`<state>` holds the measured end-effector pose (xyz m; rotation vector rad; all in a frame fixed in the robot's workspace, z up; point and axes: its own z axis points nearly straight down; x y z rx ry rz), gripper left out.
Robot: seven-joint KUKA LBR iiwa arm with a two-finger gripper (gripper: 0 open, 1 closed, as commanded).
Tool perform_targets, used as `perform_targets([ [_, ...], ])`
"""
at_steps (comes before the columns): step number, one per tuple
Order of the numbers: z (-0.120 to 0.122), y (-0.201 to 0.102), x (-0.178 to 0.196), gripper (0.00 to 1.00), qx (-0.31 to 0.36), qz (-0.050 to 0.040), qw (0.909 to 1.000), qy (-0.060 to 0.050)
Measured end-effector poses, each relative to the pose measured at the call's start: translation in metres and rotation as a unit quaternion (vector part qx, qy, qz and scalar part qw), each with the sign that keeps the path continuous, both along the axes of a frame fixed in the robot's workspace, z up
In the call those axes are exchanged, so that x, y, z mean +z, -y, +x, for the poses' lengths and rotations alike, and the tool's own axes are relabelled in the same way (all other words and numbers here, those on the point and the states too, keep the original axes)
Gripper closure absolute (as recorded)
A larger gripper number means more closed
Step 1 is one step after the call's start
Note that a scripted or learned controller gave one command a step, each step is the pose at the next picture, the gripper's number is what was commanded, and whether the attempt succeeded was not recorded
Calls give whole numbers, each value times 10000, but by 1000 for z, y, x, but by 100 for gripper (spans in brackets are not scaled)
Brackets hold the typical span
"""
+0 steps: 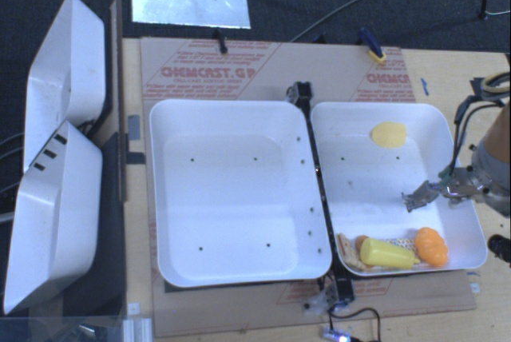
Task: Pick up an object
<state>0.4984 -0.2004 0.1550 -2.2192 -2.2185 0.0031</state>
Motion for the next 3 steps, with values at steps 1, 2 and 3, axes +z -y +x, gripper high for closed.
perform_targets([
  [1, 1, 1, -62, 0, 2, 1, 10000, -1],
  [2, 2, 1, -71, 0, 3, -6, 10000, 21],
  [3, 2, 1, -60, 100, 0, -9, 10000, 29],
])
